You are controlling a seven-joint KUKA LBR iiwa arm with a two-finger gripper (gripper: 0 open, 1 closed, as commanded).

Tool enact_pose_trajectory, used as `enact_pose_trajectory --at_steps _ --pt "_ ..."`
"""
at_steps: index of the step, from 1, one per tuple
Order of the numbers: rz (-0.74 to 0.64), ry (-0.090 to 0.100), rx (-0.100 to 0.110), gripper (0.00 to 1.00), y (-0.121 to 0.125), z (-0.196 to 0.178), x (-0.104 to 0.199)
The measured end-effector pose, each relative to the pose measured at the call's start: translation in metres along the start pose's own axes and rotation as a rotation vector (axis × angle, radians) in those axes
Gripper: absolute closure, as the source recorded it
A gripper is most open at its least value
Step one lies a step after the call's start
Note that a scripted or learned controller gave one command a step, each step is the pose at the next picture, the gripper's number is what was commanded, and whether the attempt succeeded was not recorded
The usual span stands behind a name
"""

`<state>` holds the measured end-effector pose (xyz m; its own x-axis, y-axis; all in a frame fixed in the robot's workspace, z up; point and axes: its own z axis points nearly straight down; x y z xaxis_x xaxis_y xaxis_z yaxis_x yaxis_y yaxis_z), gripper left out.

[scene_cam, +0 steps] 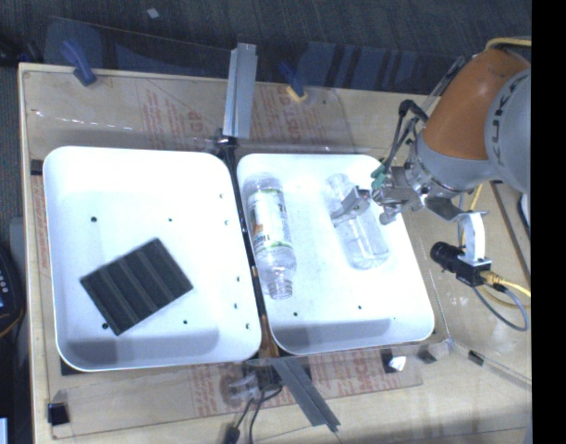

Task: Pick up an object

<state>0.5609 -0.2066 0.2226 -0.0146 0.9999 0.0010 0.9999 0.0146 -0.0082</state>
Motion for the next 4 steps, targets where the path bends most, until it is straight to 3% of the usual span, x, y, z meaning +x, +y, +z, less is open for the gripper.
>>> enact_pose_trajectory --at_steps 1,2,3,4 --pt "-0.070 0.001 -0.002 0.00 0.029 0.044 -0.002" --pt "-0.025 0.000 -0.002 0.00 0.007 0.060 -0.002" --pt "0.074 -0.001 -0.006 0.00 0.041 0.065 -0.004" --pt "0.074 -0.001 -0.006 0.00 0.041 0.065 -0.004"
